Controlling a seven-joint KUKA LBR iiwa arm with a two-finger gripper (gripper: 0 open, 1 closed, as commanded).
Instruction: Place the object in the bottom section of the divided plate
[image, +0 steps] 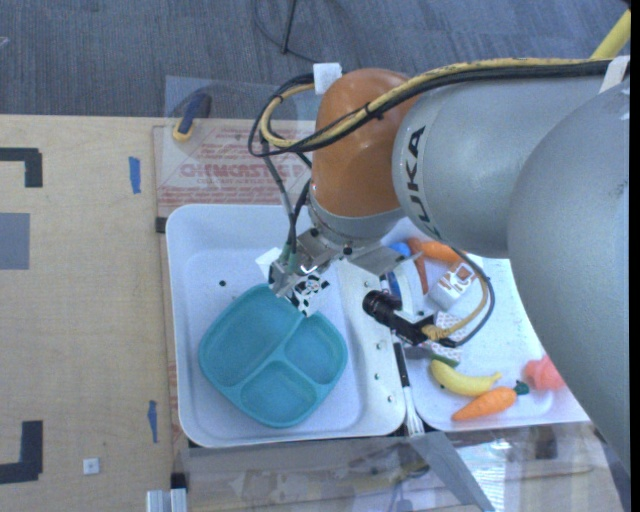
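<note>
Grey arm (520, 170) looms closest; gripper (303, 283) hovers at the divided plate (272, 355) rim, finger state unclear; centre over the bottom section before releasing

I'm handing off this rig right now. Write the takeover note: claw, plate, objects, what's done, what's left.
Claw: low over the left bin, at the top edge of the teal divided plate; whether it holds anything cannot be told.
Plate: in the left bin, all three sections bare.
Right bin: banana, carrot and other small toys.
Done: nothing placed yet.
Left: put the object in the plate's bottom section.
</note>
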